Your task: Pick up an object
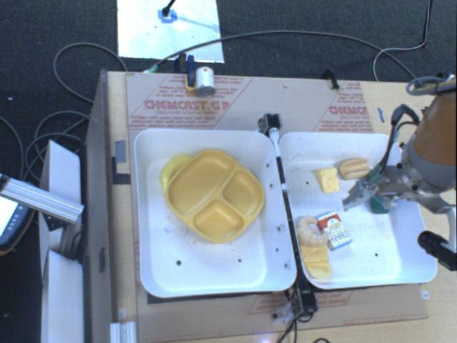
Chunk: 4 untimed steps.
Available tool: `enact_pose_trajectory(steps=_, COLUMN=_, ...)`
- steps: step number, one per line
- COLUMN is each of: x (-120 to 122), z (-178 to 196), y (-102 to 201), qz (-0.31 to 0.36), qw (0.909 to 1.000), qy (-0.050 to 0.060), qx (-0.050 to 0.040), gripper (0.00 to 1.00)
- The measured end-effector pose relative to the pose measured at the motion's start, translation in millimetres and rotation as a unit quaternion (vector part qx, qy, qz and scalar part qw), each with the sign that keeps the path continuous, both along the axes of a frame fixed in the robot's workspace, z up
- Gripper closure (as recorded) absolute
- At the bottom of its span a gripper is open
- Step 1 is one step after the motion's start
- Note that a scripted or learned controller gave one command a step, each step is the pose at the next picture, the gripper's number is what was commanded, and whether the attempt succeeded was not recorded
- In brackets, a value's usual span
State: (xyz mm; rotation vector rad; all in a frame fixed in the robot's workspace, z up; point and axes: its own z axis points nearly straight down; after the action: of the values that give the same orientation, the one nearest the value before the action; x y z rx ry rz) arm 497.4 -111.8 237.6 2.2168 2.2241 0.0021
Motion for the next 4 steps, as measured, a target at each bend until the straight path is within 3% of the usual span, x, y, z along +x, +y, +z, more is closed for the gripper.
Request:
enact_pose_trajectory(steps=1, x=28, z=-98, y=10, qz=-0.001, qw=1.0, qy=0.002, qx=0.0002, gripper=0.0)
enact_pose_trajectory(steps=2, x=38, z=-149, y=18, qz=-0.002, qw=1.0, qy=-0.004, qx=-0.0011, gripper=0.0)
enact_pose_trajectory(steps=4, x=22, z=-153, y=15, qz=-0.001, qw=1.0, qy=0.0, qx=-0.0006, gripper=0.0)
